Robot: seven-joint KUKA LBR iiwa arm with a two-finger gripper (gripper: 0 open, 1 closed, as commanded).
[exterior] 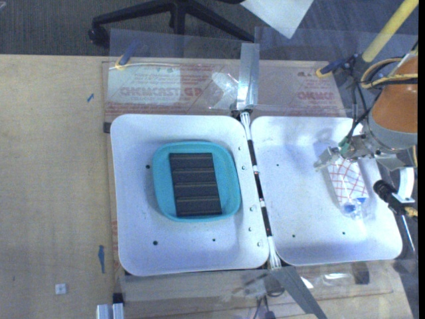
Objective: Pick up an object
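Bench: a tan wooden bench carried two shallow white bins side by side, their inner edges touching along a seam down the middle.
Left bin: the left bin held a teal tray lying flat near its centre.
Dark block: a dark ribbed block lay inside the teal tray, its ridges running across.
Right bin: the right bin held one item, close to its right wall.
Task item: a clear plastic packet with a red grid pattern lay in the right bin, its lower end showing a bit of blue, its upper end under the arm's tip.
Arm: the grey arm with its orange band reached in from the right, above the right bin's far right corner.
Gripper: the gripper sat just over the upper end of the packet; whether it was clenched, released or grasping the packet could not be told.
Behind the bins: a clear plastic sheet with red lettering lay along the far edge.
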